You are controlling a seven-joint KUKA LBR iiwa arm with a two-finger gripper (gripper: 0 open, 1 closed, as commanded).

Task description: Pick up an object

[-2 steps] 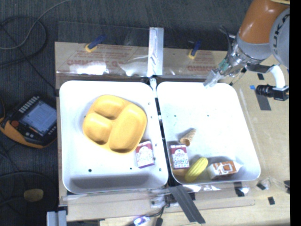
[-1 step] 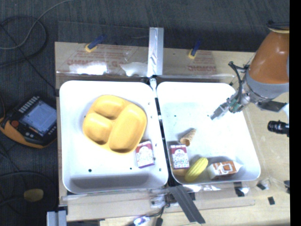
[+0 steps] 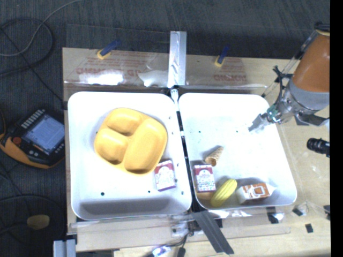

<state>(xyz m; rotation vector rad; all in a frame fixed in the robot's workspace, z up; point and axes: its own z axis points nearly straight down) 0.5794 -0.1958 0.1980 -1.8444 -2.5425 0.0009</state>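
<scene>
Along the near wall of the right-hand white plastic bin (image 3: 278, 143), a yellow plastic banana (image 3: 224, 192) is lying between two small cartons, while farther right the gripper (image 3: 261, 122), nothing pinched, is hovering and should be descending squarely over it.

Floor: dark grey carpet (image 3: 225, 9), ribbed texture, covering the top and left of the view. A thin pale cable (image 3: 80, 1) runs loosely across it at upper left; darker cables (image 3: 21, 36) loop along the left side. A handheld control pendant (image 3: 35, 138) with an orange casing and a lit bluish screen lies on the carpet, left of the bench. The bench (image 3: 300, 143) has a light wooden surface. Two blue-and-yellow clamps (image 3: 109, 48) sit near its far edge. Lighting is even, without hard shadows.
</scene>
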